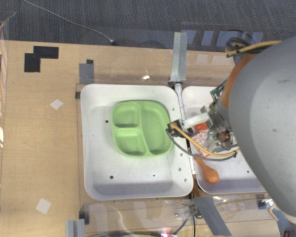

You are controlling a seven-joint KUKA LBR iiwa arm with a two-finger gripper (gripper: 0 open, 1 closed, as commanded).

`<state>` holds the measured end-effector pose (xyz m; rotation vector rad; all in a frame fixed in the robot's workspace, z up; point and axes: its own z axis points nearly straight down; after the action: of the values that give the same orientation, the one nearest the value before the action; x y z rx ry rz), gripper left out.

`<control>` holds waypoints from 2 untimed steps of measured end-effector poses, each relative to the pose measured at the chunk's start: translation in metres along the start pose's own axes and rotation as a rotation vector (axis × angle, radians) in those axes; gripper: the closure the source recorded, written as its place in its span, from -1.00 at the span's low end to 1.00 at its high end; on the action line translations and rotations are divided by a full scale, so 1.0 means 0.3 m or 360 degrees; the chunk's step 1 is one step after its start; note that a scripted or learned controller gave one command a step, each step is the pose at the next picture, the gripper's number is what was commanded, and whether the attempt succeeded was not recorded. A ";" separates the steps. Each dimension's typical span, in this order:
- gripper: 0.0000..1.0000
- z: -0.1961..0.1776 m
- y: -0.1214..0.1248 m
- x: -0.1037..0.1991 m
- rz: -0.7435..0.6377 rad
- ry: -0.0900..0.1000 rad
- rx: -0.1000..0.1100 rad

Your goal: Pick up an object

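A green divided plate [139,128] lies in the left bin [96,147]. In the right bin [237,181] an orange, carrot-shaped object [207,171] rests near the front left corner, and a small red object [201,127] peeks out beside the arm's wrist. My gripper [218,135] is down over the left part of the right bin, above these objects, with cables looping around it. The big grey arm body [269,127] hides most of the right bin.
The metal divider rail [183,127] runs between the two bins. A yellow and black cable loop [185,139] hangs across it toward the left bin. The wooden bench [34,147] spreads to the left with black markers at the back.
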<state>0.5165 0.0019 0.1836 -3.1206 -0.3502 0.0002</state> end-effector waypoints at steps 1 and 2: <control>1.00 -0.345 -0.274 0.051 -0.0117 0.0017 0.0005; 1.00 -0.142 -0.485 0.008 -0.0466 -0.0003 0.0001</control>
<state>0.4864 0.1443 0.2266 -3.0359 -0.8015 0.0032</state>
